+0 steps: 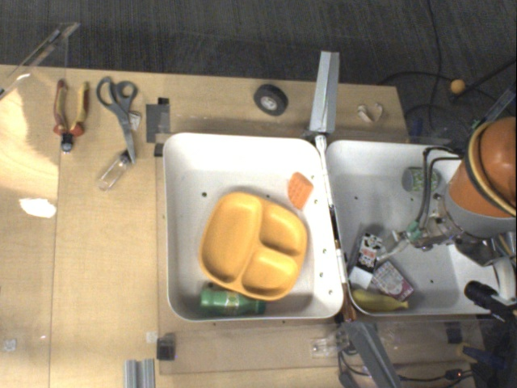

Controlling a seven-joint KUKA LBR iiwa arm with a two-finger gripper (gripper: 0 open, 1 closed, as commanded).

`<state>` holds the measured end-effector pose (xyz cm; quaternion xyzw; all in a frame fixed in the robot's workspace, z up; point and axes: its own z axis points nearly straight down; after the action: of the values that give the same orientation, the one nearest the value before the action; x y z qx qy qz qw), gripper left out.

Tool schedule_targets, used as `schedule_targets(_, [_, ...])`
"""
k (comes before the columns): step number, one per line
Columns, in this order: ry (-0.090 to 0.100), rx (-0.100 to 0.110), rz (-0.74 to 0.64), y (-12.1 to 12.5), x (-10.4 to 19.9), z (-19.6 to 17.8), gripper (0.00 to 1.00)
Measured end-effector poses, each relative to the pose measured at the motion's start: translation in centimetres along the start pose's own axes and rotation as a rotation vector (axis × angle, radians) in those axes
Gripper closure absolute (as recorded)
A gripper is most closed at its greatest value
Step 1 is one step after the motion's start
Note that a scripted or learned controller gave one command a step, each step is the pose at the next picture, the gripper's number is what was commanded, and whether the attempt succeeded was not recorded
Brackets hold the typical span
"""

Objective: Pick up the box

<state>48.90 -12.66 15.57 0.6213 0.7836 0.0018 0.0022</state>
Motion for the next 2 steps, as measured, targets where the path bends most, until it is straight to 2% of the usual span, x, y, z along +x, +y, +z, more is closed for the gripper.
schedule_targets(1, [-0.011, -0.025, -0.025, 1.1, 1.4, 4.0, 0.00])
schedule_targets(2, [-0.001, -0.002, -0.088, 0.1, 0.3, 2.1, 0.00])
